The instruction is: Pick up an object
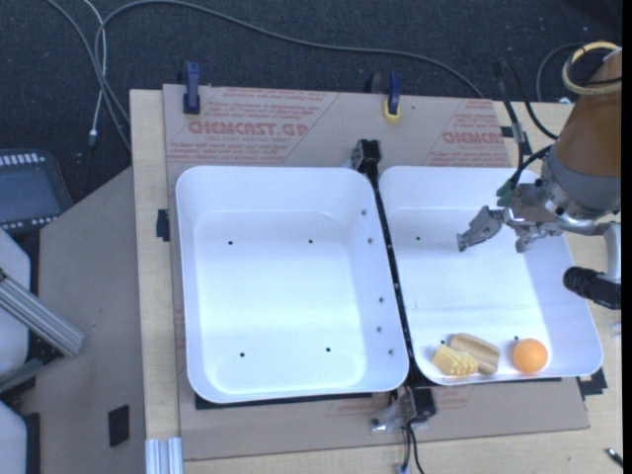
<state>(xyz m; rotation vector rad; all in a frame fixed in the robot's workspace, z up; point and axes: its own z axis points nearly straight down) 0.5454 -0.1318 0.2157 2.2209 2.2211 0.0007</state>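
Orange ball [530, 355] is seen lying in the right bin [434, 196], close to the bin's near edge and toward its right corner. Just to the left of the ball, a yellow corn cob [454, 361] and a tan bread roll [475, 346] are found lying side by side, touching each other. The gripper [502, 230] is held over the same bin, up near its far right part and well apart from the ball. Its fingers are spread apart, and nothing is gripped between them. The grey arm with the orange band [591, 131] is seen coming in from the right of the bin. The left bin [197, 196] is placed just beside the right bin.
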